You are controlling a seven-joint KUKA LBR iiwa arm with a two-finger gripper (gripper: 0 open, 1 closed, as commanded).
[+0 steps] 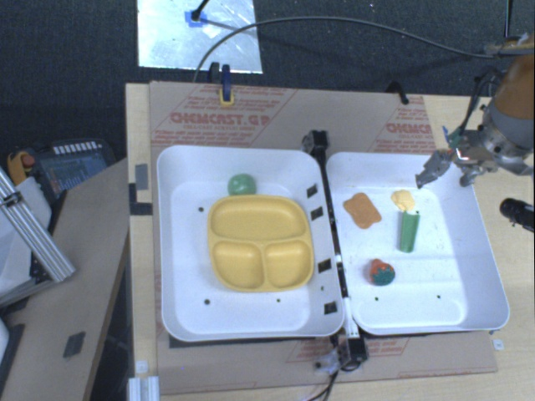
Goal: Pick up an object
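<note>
Two white bins are set side by side on a bench. In the right bin [468, 249], a green cylinder [408, 230] is seen, its long axis near-vertical in view. The gripper [447, 172] is held spread above the far edge, pinching nothing

even overhead light, soft shadows, slightly grainy, foil sheet [199, 22] glaring.

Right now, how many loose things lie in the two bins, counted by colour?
Green: 2, the round piece and the upright stick
Yellow: 2, the divided tray and the small lump
Orange: 1, the flat piece
Red and teal: 1, the ball
Total: 6
</note>
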